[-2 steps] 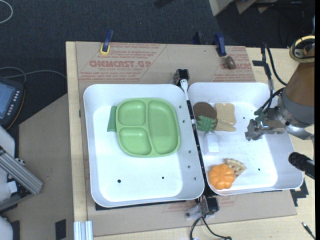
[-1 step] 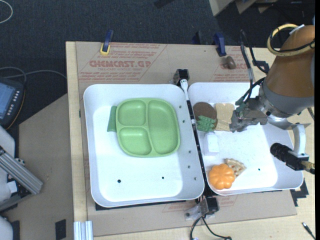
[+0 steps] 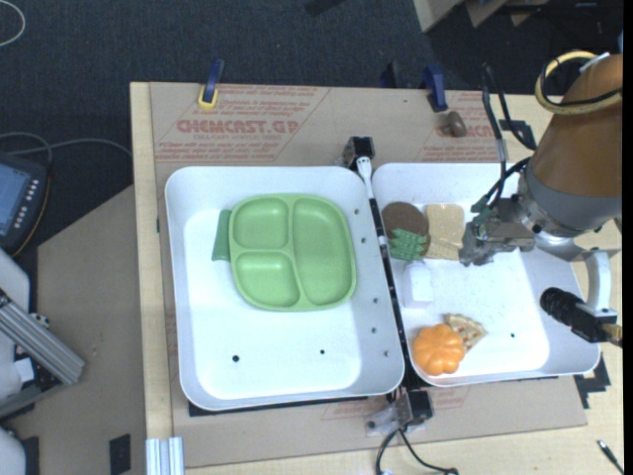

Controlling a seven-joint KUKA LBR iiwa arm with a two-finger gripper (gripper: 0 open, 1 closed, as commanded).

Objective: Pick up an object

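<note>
Hovering end effector (image 3: pixel 482 245) just right of tan block (image 3: pixel 445 230)

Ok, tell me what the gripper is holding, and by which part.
Cannot be told. The gripper sits low in the right bin beside the tan block, and nothing shows between its fingers.

1. Dark grey carpeted floor (image 3: pixel 148 28) surrounds the bench.
2. Brown board benchtop (image 3: pixel 297 117), printed in red, with blue clamps (image 3: pixel 211 85) at its far edge.
3. Cables trail at left.
</note>
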